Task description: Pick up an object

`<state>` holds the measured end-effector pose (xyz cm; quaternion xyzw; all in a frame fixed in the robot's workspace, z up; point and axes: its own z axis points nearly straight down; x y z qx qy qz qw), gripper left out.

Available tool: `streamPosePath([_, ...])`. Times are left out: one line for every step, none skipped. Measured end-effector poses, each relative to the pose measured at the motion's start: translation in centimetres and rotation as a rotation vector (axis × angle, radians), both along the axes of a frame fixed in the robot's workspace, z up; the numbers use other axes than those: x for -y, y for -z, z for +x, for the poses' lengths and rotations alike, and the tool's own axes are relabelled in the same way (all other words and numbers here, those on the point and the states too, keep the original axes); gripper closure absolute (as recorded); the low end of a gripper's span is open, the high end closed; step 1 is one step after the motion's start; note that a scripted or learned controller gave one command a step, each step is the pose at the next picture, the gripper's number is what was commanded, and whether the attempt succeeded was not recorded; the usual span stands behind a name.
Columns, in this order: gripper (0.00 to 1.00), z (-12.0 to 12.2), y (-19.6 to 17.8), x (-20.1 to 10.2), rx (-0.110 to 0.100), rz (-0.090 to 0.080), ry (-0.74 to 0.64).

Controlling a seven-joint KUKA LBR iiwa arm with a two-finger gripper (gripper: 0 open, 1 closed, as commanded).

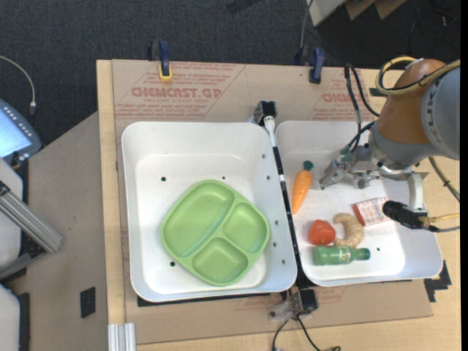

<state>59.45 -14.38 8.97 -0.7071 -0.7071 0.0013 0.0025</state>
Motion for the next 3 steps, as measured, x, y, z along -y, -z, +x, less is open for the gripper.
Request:
streamPosePath([1.00, 0.1, -1.3, 0.0, 0.006, -0.002, 0.000])
streamPosePath([1.00, 0.3, -5.9, -0.6, 0.010, -0.003, -0.001])
streamPosePath([1.00, 0.7, -10.2, -0.7, 0.012, -0.004, -0.001])
